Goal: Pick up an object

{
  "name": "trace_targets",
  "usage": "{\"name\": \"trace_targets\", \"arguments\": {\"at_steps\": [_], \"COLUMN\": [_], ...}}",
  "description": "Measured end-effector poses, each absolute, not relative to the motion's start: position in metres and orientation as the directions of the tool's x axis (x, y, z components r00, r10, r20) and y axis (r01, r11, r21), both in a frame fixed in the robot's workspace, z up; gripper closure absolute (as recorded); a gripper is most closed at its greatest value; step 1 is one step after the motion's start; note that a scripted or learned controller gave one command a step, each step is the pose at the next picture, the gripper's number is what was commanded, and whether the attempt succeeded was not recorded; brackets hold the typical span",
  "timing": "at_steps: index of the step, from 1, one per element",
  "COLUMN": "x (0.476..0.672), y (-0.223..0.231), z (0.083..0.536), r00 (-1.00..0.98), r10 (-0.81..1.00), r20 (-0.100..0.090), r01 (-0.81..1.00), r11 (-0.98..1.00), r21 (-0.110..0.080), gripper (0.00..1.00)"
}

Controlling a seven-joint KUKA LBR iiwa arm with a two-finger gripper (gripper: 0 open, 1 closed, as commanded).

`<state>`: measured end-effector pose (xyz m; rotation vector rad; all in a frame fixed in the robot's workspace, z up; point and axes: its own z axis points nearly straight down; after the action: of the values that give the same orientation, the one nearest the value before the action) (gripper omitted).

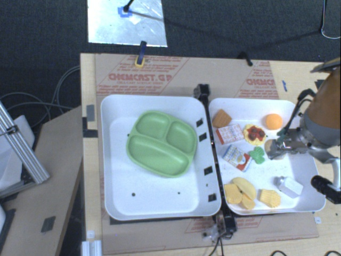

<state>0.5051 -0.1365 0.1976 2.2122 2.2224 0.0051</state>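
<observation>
The hand (273, 149) hovers low in the right bin (298, 204); I cannot tell how it is set. The green toy (258, 156) lies just beside it on its left. Crowding is the risk: a descent could clip the red-and-yellow toy (255, 134) or packet (236, 157) instead.

Green tray (161, 143) in white bin (114, 159) (orange ball (273, 121) opposite)

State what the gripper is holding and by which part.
It cannot be told: the gripper sits low in the right bin beside the green toy.
</observation>
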Motion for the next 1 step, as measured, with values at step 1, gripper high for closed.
{"name": "trace_targets", "arguments": {"at_steps": [1], "x": [0.5066], "y": [-0.1366], "z": [0.2261], "r00": [-0.005], "r10": [1.0], "r20": [-0.001], "r01": [1.0], "r11": [0.005], "r21": [0.005], "gripper": [1.0]}}
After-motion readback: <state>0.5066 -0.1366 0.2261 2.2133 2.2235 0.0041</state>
